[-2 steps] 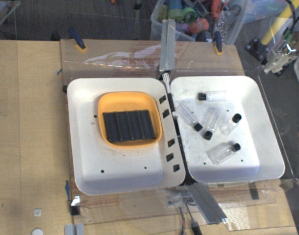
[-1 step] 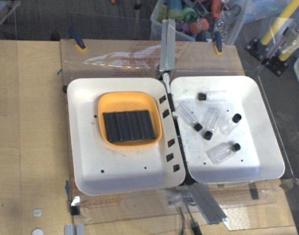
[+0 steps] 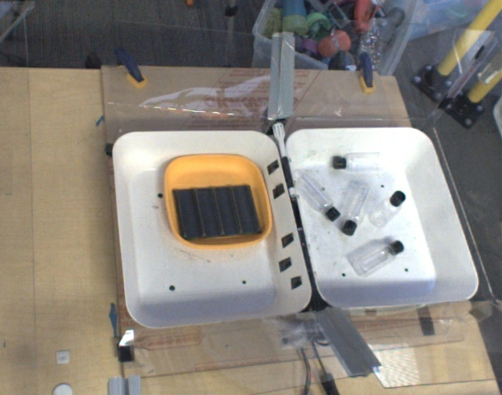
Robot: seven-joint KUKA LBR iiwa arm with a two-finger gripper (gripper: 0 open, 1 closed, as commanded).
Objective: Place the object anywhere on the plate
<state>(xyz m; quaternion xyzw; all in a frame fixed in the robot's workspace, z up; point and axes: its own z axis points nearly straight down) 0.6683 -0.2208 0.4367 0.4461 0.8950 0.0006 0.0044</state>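
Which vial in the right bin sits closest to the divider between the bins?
The vial with its black cap pointing toward the bin's middle, lying slantwise at the right bin's left side. The other four vials lie farther right; its clear end nearly reaches the divider.

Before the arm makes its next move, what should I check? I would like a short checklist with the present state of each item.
1. Plate in the left bin: ok. The orange plate sits in the left bin.
2. Free room on the plate: not ok. A black ribbed block covers most of it.
3. Objects to pick: ok. Five clear vials with black caps lie in the right bin.
4. Vials apart from each other: cannot tell. Those in the middle lie close together.
5. Vials upright: not ok. Most lie on their sides.
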